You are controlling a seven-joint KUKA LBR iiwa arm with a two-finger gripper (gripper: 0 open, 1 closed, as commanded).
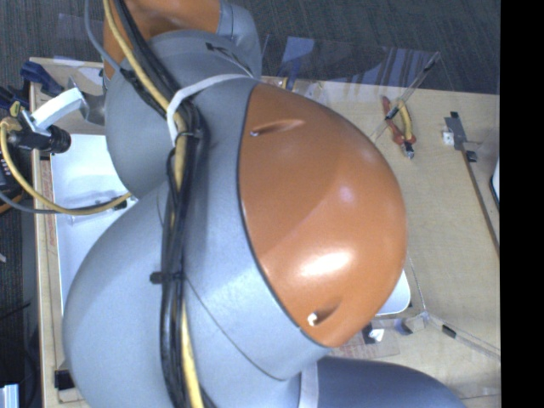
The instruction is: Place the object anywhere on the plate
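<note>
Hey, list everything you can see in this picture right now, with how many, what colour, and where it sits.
White bin: one corner showing, white, at the left, behind the arm.
Bench top: one, light tan wood, on the right side.
Pliers: one pair, red and yellow handles, lying on the bench at the upper right.
Metal rod: one, dark with a small bracket at its top end, lying along the bench at the far right.
Yellow cable: one, looping at the left edge by the bin.
Arm: one, grey with a large orange cap, very close to the camera, with black and yellow cables tied along it.
</note>
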